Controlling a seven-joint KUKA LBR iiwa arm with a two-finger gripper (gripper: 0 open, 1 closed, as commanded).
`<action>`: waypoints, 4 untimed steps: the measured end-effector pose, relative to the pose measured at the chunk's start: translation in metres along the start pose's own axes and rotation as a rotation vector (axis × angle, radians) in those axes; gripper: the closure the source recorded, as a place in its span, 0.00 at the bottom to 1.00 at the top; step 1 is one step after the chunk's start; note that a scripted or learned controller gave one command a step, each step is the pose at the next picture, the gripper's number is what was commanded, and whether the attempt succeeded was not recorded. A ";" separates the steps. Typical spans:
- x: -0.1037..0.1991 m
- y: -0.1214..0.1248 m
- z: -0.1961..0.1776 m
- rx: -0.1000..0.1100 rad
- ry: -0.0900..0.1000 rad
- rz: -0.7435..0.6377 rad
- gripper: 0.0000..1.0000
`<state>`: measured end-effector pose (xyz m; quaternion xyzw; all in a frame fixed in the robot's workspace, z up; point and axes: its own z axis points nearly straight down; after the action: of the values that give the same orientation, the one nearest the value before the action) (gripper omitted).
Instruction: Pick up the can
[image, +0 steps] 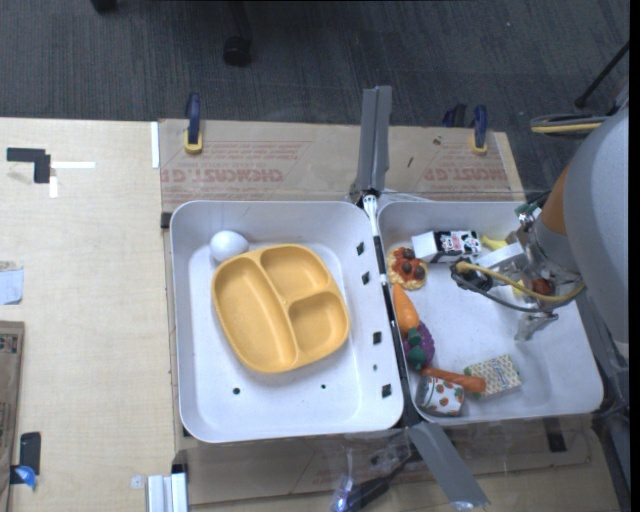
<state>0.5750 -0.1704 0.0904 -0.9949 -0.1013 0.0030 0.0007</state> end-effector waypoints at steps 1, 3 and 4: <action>0.000 -0.001 -0.008 0.001 -0.004 -0.005 1.00; 0.070 -0.034 -0.087 -0.002 0.002 -0.001 1.00; 0.070 -0.034 -0.086 -0.002 0.001 -0.001 0.00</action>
<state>0.6372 -0.1227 0.1765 -0.9948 -0.1017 0.0022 0.0000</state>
